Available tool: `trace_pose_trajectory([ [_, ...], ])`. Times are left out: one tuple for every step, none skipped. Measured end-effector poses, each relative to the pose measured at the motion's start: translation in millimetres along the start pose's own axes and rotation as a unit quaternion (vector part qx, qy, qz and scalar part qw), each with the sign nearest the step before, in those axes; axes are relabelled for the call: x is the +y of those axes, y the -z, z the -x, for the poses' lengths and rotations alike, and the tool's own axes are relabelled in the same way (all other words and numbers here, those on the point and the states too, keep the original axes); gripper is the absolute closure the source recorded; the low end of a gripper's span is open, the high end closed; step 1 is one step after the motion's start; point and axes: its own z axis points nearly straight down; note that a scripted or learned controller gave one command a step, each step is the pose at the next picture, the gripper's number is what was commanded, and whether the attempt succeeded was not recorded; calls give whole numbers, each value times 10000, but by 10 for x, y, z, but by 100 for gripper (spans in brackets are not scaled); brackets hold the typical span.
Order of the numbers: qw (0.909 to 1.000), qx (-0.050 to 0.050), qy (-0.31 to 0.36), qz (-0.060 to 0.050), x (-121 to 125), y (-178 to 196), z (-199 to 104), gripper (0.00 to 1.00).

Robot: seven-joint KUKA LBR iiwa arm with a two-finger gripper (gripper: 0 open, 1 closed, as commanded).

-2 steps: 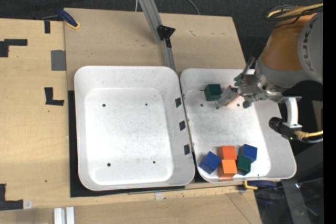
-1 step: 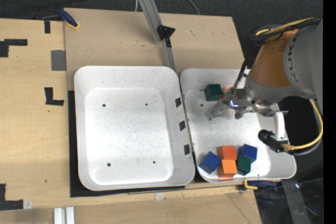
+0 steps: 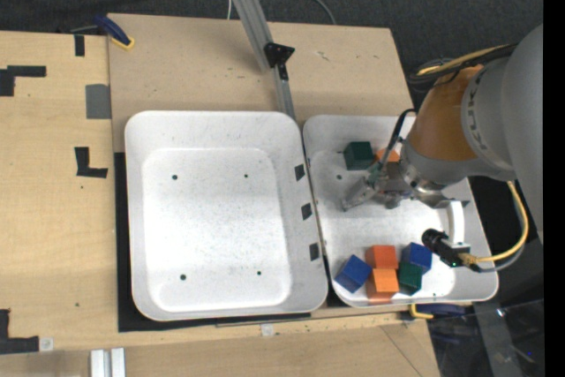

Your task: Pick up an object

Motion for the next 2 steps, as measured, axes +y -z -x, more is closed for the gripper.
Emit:
trace_pose_trajectory([
  [10000, 6, 5, 5, 4, 116, -8, 100],
  [10000, 0, 3, 34, 3, 537, -33, 100],
])
